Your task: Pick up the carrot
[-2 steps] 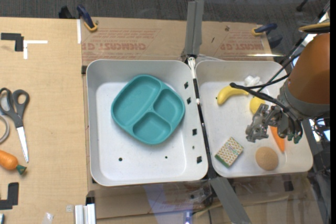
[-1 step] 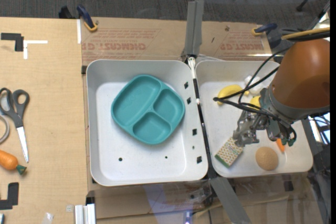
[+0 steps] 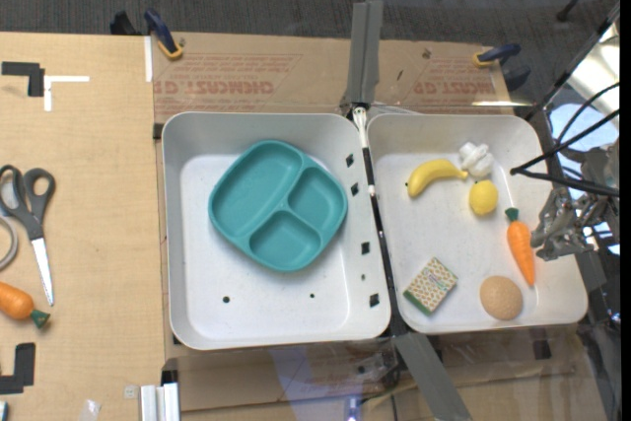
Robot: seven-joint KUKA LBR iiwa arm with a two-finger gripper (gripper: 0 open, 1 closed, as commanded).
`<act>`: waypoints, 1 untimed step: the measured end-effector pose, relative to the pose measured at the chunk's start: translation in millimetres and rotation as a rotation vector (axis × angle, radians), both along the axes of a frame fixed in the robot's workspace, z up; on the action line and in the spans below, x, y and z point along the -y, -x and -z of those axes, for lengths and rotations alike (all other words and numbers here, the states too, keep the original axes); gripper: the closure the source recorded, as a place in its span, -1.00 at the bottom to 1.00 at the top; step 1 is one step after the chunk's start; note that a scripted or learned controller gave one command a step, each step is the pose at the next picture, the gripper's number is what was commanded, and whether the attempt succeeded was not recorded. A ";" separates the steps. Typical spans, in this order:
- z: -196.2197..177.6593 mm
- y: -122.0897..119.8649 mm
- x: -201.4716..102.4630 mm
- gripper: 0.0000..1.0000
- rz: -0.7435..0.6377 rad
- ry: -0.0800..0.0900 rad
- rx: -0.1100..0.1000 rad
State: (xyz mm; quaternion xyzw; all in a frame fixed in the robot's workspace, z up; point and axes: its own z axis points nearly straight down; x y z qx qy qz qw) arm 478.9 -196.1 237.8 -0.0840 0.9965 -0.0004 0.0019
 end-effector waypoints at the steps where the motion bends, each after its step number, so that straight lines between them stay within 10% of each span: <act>1: 115.2 -27.1 -45.9 1.00 0.143 -0.002 -0.003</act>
